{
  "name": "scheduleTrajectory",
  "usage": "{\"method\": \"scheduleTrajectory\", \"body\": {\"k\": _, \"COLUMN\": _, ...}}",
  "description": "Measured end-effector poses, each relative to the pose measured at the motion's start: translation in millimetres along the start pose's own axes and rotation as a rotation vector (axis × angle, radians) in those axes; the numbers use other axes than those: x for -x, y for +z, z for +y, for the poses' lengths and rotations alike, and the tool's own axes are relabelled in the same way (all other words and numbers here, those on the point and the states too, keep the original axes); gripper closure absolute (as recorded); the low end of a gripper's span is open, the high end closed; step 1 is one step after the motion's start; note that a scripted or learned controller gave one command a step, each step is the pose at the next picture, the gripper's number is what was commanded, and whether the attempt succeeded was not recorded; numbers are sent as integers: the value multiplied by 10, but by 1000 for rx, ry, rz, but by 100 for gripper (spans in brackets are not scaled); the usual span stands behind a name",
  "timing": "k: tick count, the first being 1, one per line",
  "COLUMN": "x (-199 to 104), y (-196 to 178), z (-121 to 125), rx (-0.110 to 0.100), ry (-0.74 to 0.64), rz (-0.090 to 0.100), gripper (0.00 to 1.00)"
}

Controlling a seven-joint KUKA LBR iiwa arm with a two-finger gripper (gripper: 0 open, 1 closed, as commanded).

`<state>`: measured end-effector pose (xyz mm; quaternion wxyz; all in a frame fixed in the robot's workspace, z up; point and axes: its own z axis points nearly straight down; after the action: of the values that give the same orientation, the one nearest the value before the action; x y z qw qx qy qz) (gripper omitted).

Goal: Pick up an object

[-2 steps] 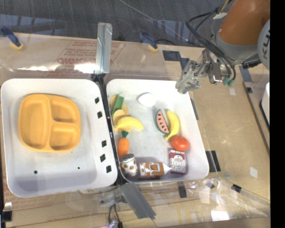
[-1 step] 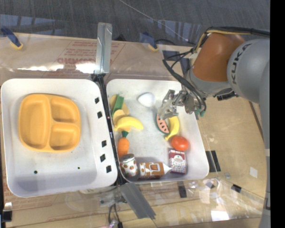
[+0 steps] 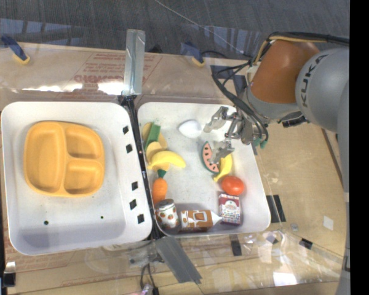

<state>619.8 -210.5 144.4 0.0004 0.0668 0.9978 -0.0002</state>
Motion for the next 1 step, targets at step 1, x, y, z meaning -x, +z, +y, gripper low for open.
{"method": "scheduleTrajectory", "body": {"k": 1, "x": -332, "y": 517, "z": -22, "rx": 0, "ry": 65, "rz": -1, "gripper": 0}}
